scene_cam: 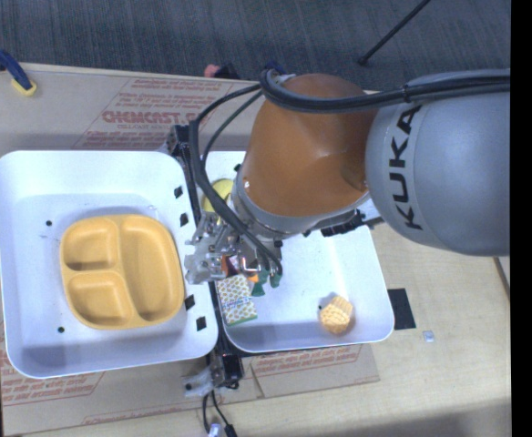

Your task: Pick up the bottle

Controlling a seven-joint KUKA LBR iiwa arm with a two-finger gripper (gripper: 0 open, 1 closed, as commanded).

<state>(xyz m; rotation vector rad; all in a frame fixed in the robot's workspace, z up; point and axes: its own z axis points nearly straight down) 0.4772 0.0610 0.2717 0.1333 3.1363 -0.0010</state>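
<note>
The gripper (222, 260) is lowered at the left edge of the right bin (368, 271), beside the wall shared with the left bin (11, 244). Whether it is open or closed cannot be told. A green and white patterned object (237, 300), probably the bottle, lies just under it, near the front edge. A yellow tray (120, 271) is kept in the left bin, and a yellow corn piece (336, 314) rests near the right bin's front right corner.

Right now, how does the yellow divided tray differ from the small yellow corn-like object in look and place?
The divided tray is large, flat and smooth, with three compartments; the corn-like object is small, rounded and bumpy. The tray lies in the left bin; the corn-like object lies in the right bin, near its front corner. Both are yellow and lie apart from the gripper.
</note>
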